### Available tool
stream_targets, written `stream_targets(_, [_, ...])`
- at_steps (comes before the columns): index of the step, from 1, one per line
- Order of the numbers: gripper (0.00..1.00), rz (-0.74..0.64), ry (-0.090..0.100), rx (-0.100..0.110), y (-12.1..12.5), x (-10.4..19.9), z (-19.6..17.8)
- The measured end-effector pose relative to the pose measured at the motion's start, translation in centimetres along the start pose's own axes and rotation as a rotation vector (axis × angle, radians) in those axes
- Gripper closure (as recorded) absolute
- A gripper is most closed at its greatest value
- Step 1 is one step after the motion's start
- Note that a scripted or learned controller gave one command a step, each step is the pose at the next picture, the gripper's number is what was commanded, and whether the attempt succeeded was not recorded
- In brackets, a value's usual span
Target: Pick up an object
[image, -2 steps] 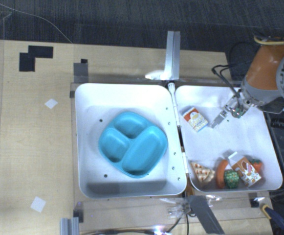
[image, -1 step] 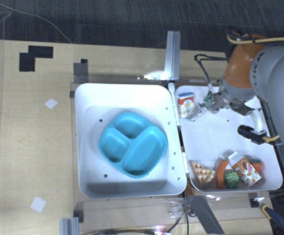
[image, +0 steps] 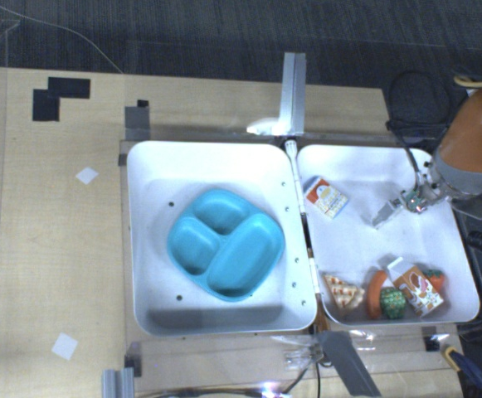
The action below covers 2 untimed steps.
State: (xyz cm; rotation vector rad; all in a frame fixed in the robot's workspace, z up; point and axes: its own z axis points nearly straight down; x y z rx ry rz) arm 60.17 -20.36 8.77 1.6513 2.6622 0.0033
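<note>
My gripper (image: 390, 211) hovers over the middle of the right bin (image: 365, 166), reaching in from the right below the arm's orange band (image: 473, 139). Nothing shows in its grasp. A small white and orange carton (image: 325, 197) lies to its left, apart from it. Along the bin's near edge lie a toy pizza slice (image: 343, 291), an orange sausage-like piece (image: 375, 291), a green piece (image: 392, 303), a juice carton (image: 417, 290) and a red piece (image: 436, 281).
The left bin (image: 153, 222) holds a blue divided plate (image: 226, 243). A metal post (image: 294, 89) stands behind the seam between the bins. Cables lie at the bench's right and front edges.
</note>
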Motion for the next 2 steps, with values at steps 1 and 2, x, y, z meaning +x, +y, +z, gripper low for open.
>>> stream_targets(1, [0.0,0.054,0.002,0.0,-3.0,9.1,-10.8])
stream_targets(2, [0.0,-0.128,0.001,-0.001,-2.7,9.9,-21.8])
